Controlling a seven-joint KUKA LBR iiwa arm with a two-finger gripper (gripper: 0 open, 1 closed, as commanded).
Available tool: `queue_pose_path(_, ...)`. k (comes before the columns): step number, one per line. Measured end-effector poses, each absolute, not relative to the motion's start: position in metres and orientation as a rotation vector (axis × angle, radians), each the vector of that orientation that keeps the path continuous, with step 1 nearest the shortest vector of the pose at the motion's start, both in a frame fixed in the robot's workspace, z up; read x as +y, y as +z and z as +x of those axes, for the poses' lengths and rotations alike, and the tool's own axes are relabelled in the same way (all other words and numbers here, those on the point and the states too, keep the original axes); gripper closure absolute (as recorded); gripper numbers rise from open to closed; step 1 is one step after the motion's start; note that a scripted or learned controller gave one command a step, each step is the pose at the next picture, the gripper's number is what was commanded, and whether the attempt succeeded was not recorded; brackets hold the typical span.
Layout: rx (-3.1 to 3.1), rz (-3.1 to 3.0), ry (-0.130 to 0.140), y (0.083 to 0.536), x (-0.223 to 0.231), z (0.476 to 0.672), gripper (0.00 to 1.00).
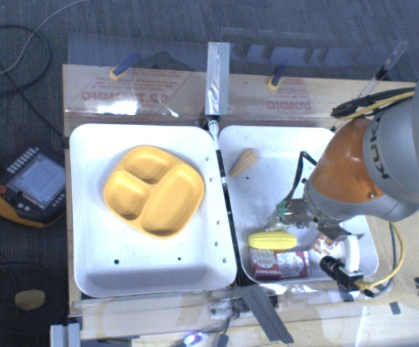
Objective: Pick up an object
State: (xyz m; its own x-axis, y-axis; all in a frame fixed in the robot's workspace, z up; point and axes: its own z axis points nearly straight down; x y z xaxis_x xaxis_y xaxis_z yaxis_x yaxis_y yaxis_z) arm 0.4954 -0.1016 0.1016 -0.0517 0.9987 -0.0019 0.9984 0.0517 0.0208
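Gripper (pixel 296 219): low in the right bin (pixel 267 186), lower right of frame; whether open or closed, cannot tell, the orange wrist covers it.
Yellow corn cob (pixel 272 240): just below the gripper, lying on a red can (pixel 280 264).
Cone-shaped tan piece (pixel 243 162): upper left of that bin.
Yellow sectioned plate (pixel 154 189): left bin (pixel 94 266).

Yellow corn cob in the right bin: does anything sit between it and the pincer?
Nothing visible does. The pincer sits just above and right of the yellow corn cob, with bare bin floor between them. The red can lies against the cob's near side, away from the approach, and could crowd a grasp.
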Motion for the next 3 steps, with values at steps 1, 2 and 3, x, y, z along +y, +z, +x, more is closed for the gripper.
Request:
queue_pose_path(1, 2.267, 2.154, 0.02, 0.1012, -0.1016, 0.4949, 0.0)
queue_pose_path(2, 2.552, 1.799, 0.013, 0.0915, -0.1011, 0.4903, 0.0)
queue_pose_path(3, 2.553, 1.799, 0.018, 0.1014, -0.0999, 0.4916, 1.0)
